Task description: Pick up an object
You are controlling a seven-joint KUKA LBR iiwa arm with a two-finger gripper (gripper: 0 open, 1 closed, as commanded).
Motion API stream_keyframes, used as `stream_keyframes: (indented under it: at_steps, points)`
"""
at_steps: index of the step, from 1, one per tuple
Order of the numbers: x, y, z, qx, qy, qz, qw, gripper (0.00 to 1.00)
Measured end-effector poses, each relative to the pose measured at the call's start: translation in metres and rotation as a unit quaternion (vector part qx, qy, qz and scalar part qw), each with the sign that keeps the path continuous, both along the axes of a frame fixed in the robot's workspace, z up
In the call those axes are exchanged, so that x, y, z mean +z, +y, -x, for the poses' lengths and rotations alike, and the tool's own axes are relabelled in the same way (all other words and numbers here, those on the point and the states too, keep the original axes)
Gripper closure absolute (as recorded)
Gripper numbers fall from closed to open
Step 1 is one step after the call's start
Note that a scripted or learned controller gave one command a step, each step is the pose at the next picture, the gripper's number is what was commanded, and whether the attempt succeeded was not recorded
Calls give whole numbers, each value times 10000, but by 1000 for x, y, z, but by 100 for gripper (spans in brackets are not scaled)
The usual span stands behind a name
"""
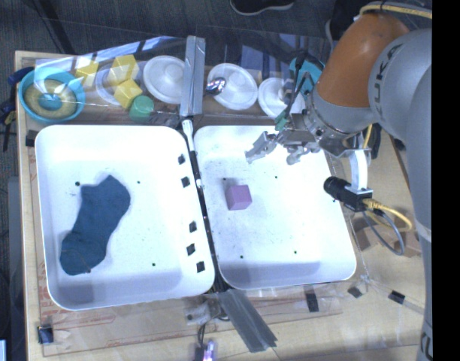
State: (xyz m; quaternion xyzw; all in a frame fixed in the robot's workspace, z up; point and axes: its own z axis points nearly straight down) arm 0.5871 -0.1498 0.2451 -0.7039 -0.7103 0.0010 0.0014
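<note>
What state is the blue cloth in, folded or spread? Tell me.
Spread, mostly: the blue cloth lies flat and long on the left bin's floor, edges slightly rumpled.

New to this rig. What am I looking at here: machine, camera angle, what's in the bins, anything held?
One fixed camera looks down at a slant on a bench with two shallow white bins. The grey arm with the orange band is a KUKA iiwa reaching in from the right. Its two-finger gripper hangs open over the right bin, with nothing between the fingers. That bin holds a small purple block, below and left of the gripper. The left bin holds a dark blue cloth. Behind the bins sit spare items: white lids, yellow blocks, a blue ring.
</note>
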Motion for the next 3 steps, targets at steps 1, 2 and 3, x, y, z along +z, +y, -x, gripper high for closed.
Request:
stream_keyframes:
  at_steps: [1,2,3]
  points:
    - [-153,30,19,-33,-16,34,10000,0]
    - [-144,35,18,16,-11,13,10000,100]
    - [-53,81,-4,-145,-9,-3,9999,100]
